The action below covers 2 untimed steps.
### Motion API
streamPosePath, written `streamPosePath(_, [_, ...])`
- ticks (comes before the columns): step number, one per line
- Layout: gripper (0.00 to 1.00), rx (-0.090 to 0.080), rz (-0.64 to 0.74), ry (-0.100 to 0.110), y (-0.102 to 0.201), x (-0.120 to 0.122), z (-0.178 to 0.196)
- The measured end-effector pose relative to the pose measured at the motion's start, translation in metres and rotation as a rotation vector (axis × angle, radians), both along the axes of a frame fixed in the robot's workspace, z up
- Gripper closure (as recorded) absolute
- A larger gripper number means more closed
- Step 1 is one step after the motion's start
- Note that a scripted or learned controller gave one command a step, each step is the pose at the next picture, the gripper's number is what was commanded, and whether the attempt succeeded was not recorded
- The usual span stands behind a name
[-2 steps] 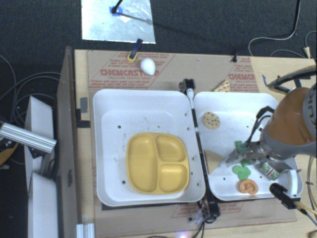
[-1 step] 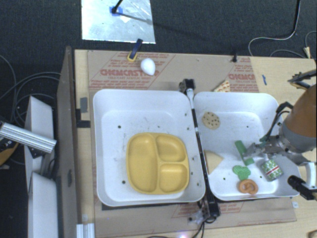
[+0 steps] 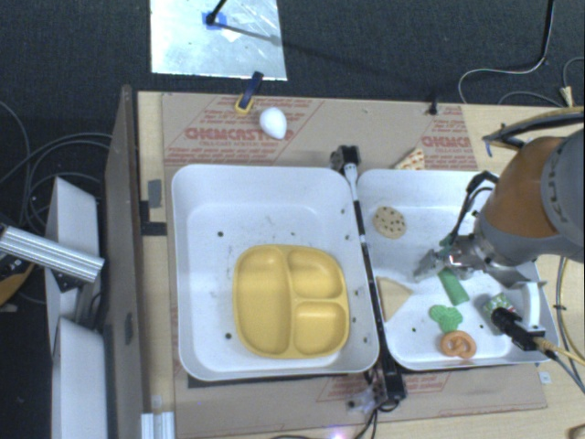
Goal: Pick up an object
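Two shallow white bins are seen side by side on the cardboard-covered tabletop (image 3: 302,122). The left bin (image 3: 196,245) is occupied by a yellow, smooth three-compartment tray (image 3: 291,300). In the right bin (image 3: 411,350) a round speckled cookie (image 3: 390,220), a pale wedge (image 3: 393,288), a green stick (image 3: 453,287), a green lumpy piece (image 3: 446,316) and an orange ring-shaped pretzel (image 3: 458,344) are scattered. The pincer (image 3: 441,261) is lowered into the right bin just above the green stick; whether it is open or closed cannot be told. A white egg (image 3: 272,122) is left on the cardboard behind the bins.
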<state>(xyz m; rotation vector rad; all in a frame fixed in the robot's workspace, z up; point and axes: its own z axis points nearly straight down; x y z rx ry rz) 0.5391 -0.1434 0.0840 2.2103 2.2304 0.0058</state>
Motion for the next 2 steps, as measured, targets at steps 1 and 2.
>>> streamPosePath(1, [1.00,-0.001,-0.004,-0.001,-0.003,-0.001,0.011])
streamPosePath(2, [1.00,0.001,0.005,-0.012,0.076,0.057,0.107])
